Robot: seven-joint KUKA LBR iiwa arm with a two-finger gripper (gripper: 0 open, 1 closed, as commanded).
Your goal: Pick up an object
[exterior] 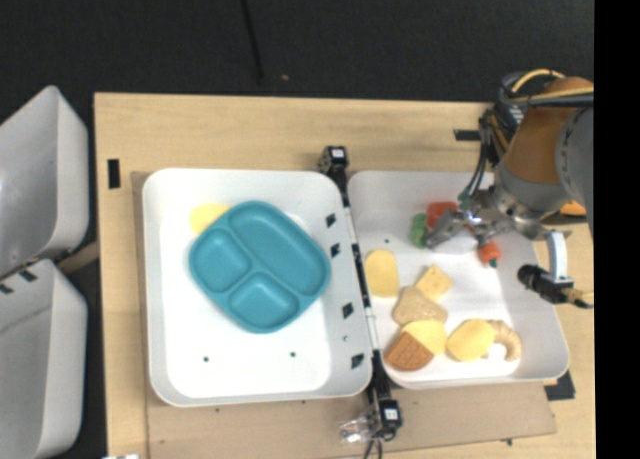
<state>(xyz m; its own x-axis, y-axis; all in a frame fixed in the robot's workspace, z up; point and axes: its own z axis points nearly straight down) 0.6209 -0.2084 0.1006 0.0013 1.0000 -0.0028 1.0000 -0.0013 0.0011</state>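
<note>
The jaws reach down to the red and green toy in the right bin; I cannot tell if they are apart, and next they must squeeze it.

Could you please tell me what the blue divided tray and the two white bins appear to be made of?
The blue tray looks like moulded plastic with a matte finish: uniform colour, rounded compartments. The white bins look like thin formed plastic, smooth and slightly glossy, with rounded corners, though the material isn't certain.

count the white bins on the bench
2: the left bin holds a blue divided tray; the right bin holds the small food pieces.
</note>
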